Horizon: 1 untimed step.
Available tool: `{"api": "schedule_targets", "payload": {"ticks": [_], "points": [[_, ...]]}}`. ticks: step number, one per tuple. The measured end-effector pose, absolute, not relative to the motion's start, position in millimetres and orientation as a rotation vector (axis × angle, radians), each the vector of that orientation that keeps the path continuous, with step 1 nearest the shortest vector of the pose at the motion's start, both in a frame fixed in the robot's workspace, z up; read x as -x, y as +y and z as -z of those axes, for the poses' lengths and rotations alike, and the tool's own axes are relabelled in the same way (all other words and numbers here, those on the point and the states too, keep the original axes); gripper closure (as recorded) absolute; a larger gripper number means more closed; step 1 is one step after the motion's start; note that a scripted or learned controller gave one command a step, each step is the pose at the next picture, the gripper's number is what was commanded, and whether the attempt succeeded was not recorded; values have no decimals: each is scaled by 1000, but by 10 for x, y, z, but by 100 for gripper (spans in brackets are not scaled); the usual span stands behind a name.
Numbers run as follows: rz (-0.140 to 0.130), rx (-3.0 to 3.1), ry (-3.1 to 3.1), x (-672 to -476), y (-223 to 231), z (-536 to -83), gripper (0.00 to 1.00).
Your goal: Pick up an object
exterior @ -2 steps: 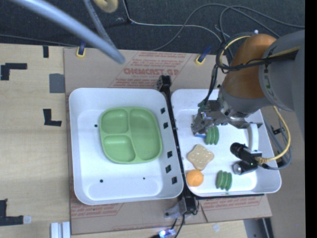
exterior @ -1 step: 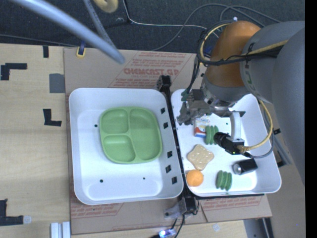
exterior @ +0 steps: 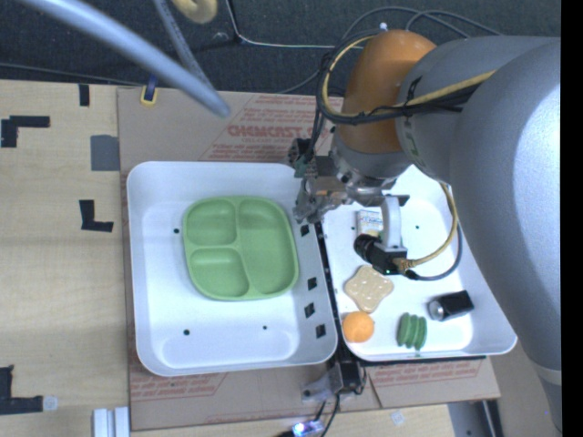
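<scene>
Currently:
gripper (exterior: pixel 310 203): above the divider between the bins, finger state can't be told
left bin (exterior: pixel 150 244): green plate (exterior: pixel 241 247)
right bin (exterior: pixel 487 330): cracker (exterior: pixel 368 287), orange (exterior: pixel 358 327)

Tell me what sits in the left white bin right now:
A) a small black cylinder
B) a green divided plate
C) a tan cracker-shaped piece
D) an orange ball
B: the green divided plate lies alone in the left white bin, while the orange ball, the small black cylinder and the tan cracker-shaped piece all lie in the right white bin.
</scene>
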State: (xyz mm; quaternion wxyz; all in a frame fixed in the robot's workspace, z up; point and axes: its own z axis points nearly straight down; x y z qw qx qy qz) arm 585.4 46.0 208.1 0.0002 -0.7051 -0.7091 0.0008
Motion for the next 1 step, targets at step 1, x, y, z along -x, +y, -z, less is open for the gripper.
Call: {"api": "schedule_targets", "payload": {"ticks": [1], "points": [[0, 2214, -2227, -6049, 908, -2038, 100]]}}
